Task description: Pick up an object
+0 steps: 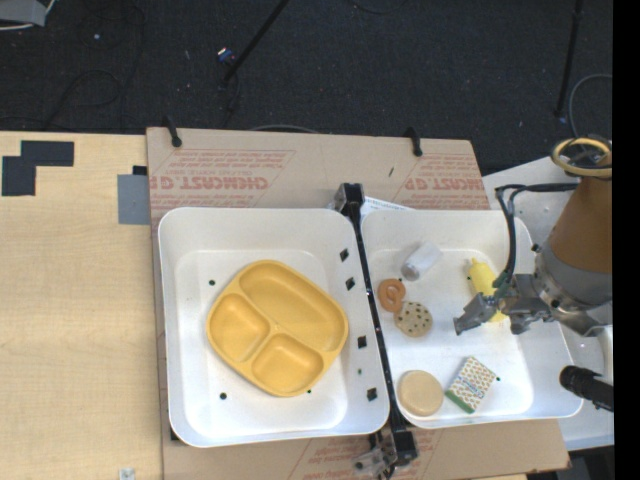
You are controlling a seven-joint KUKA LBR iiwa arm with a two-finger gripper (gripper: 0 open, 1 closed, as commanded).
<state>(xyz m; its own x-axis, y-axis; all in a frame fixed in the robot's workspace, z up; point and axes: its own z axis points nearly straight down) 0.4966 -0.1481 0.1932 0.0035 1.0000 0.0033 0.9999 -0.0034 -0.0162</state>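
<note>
Two shallow white bins (170, 268) sit side by side on the worktop. One yellow divided plastic plate (277, 326) fills the left bin. Six small objects lie in the right bin: grey cylinder (421, 260), brown pretzel (391, 294), speckled cookie (413, 318), tan disc (421, 392), green-white box (471, 383), yellow toy (482, 276). Beside the toy hovers the gripper (478, 315); whether it grips anything I cannot tell.

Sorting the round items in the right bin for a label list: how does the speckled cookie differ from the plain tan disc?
The speckled cookie is darker and dotted; the tan disc is pale and plain. The cookie is smaller and lies mid-bin; the disc sits at the bin's near edge. Both are round and lie flat.
</note>
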